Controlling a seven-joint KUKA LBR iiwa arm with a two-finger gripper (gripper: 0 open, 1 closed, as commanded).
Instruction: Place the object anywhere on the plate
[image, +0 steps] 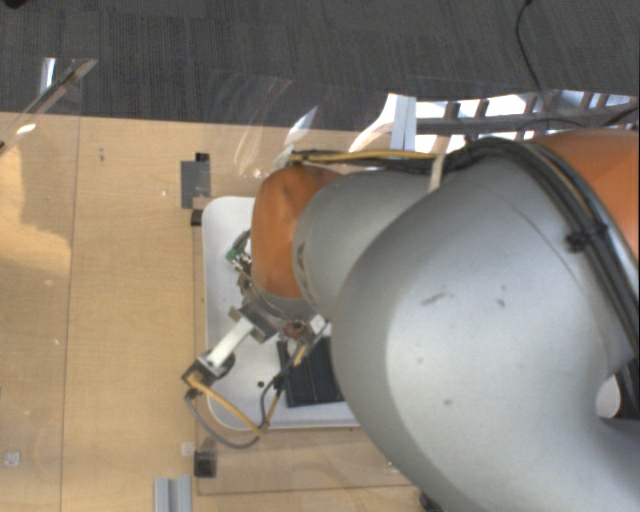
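My grey arm (480, 330) looms large from the right and covers most of the white bin (216, 300). Its orange band (275, 235) sits above the wrist, which hangs over the bin's left half. Below the wrist, a black block that looks like the gripper's body (310, 376) points down into the bin's near part. A small green and white thing (238, 252) peeks out at the band's left edge, lying in the bin; what it is I cannot make out. The arm hides the rest of the bin's floor.
A white bracket (216, 358) and a loop of yellow and black cable (232, 412) hang from the wrist over the bin's near left corner. Black clamps (197, 180) (205, 463) hold the bin on the wooden bench (100, 300). A clear panel stands at far left.
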